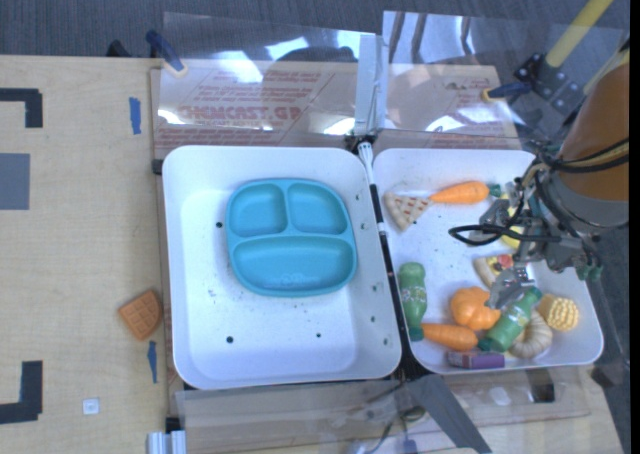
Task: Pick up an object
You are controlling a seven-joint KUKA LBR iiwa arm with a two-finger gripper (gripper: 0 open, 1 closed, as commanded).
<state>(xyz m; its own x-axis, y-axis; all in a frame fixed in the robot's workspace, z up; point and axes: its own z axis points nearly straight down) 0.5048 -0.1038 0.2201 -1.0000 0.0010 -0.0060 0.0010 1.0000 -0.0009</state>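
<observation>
My gripper [512, 288] hangs low over the right bin [440, 242], near its right side, under the grey wrist and orange band. Directly below it lie a green bottle [513, 322] and an orange fruit [470, 308]. A small tan and red piece [491, 270] sits just to its left. Around them are a carrot [449, 335], a corn cob [563, 315], a beige ring-shaped piece [531, 342] and a purple item [480, 361]. Farther back lie another carrot [461, 192] and a waffle wedge [407, 209]. A green pickle-like item [412, 288] lies by the bin's left wall.
The left bin [200, 322] holds a blue divided plate [291, 238]. A small brown waffle [141, 314] lies on the wooden bench left of the bins. Black cables loop off the wrist over the right bin. Clear plastic sheets stand behind both bins.
</observation>
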